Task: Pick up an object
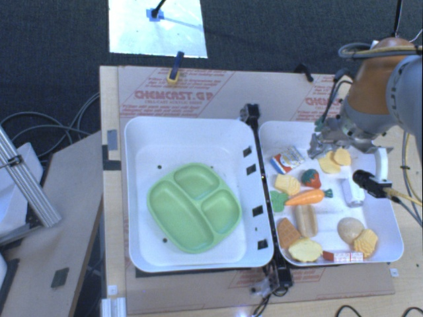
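Observation:
The right white bin (396, 240) holds several toy foods. Among them are an orange carrot (308, 196), a red and green strawberry (309, 176), a red and white packet (286, 162) and yellow slices (329, 164). A tan bun (305, 220), a beige egg-like piece (350, 229) and a yellow wedge (305, 249) lie nearer the front. My gripper (322, 144) hangs low over the far part of this bin, just above the yellow slices and right of the packet. I see nothing between its fingers.
The left white bin (142, 137) holds a green divided plate (193, 207). A black-clipped divider (259, 177) separates the two bins. A white block (350, 193) lies in the right bin near the arm's side. Cardboard (192, 91) lies under both bins.

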{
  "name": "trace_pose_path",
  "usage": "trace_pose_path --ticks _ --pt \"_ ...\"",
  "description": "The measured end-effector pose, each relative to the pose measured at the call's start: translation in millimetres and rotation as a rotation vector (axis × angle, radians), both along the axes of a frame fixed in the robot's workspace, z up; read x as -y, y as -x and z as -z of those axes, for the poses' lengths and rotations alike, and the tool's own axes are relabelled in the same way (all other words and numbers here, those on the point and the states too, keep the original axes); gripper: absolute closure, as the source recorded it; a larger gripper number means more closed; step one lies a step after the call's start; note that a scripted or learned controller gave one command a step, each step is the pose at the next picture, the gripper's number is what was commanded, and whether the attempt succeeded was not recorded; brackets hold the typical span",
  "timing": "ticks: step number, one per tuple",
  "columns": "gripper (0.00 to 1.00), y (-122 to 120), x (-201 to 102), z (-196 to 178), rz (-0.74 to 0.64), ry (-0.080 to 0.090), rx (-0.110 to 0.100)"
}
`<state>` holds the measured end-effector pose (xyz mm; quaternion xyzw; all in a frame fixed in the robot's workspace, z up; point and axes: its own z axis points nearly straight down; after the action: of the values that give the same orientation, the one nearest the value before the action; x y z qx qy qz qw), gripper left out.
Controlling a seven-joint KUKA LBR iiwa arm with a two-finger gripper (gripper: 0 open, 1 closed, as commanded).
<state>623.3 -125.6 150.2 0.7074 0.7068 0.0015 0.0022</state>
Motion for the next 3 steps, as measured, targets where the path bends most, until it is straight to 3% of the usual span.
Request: trace_pose_path --ticks 1,2,3 --pt "1.0 -3.3 -9.6 -50.1 -0.007 0.0 0.002" --pt "1.0 -4.6 -9.7 -76.2 -0.007 -0.001 0.0" --pt "1.0 -27.3 -50.5 -68.1 -0.009 -0.001 -0.001"
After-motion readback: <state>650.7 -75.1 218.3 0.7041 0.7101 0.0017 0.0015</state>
